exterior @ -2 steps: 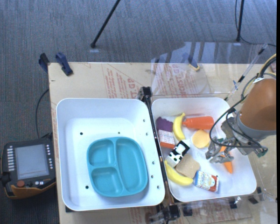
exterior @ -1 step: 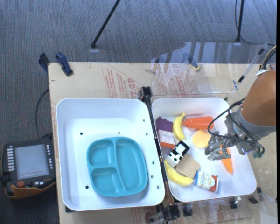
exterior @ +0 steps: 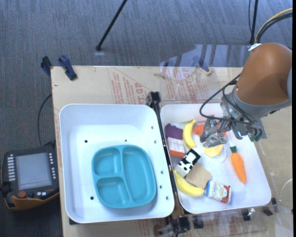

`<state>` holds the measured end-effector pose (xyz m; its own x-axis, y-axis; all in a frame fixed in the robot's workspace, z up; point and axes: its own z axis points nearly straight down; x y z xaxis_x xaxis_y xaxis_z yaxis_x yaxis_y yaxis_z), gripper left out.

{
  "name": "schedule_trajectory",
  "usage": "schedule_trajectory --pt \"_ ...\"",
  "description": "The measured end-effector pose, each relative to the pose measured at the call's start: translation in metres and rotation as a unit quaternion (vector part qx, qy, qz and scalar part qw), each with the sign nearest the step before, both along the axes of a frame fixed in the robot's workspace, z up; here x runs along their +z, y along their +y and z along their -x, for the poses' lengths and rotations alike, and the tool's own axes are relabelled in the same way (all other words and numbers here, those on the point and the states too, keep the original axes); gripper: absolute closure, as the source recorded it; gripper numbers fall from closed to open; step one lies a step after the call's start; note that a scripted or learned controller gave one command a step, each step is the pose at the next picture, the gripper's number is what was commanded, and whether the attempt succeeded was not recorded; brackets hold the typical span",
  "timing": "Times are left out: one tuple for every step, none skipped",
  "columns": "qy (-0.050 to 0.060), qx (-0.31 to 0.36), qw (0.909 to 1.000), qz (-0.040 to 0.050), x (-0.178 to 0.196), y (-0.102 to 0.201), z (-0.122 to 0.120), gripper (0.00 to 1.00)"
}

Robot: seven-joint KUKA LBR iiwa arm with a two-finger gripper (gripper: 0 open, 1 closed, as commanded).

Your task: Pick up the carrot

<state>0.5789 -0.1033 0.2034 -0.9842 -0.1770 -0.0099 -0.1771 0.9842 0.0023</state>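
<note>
At the near edge of the right bin lies a small printed packet, and just left of it a banana curves along the bin's front left part. A slice of brown bread rests against that banana, with a black-and-white patterned block touching its upper left corner.

The carrot lies on the bin floor toward the right side, orange tip pointing to the near edge and green top toward the far side, apart from the other items.

Farther back, a pale yellow round piece sits just left of the carrot's top. A second banana stands beside a red-and-white carton and a purple item near the bin's left wall.

The gripper hangs over the yellow piece, left of the carrot; whether it is open or closed cannot be told, and nothing can be seen in its hold. The grey and orange arm reaches in from the far right.

In the left bin sits a blue divided tray.
</note>
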Motion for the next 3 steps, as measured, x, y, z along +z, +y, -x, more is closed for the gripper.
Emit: schedule_trajectory --pt "0.002 0.154 0.988 0.0024 -0.114 -0.068 0.056 1.0" --pt "0.002 0.127 0.9919 0.0024 -0.072 -0.082 0.066 1.0" --pt "0.0 0.055 0.9985 0.0014 0.004 -0.027 0.036 1.0"
